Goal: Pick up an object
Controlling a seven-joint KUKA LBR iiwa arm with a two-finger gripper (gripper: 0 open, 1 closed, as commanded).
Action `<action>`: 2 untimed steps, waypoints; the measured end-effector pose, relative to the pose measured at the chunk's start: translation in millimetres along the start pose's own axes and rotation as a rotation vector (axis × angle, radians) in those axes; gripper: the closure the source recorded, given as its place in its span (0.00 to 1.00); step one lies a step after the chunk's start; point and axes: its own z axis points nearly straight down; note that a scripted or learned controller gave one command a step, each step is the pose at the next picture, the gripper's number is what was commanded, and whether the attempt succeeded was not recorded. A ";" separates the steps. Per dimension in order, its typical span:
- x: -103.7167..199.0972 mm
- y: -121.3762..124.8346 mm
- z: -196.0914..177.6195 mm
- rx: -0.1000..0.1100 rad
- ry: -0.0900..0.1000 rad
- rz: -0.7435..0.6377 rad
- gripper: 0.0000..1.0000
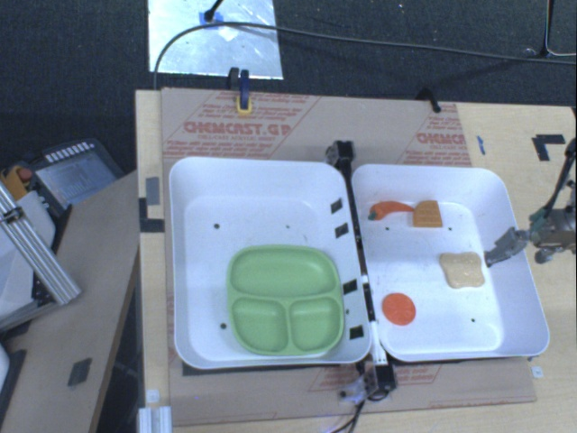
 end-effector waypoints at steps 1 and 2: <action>0.6 2.4 -5.5 -0.011 -0.003 -0.004 0.00; 0.2 -2.2 37.5 -0.008 -0.002 -0.002 0.00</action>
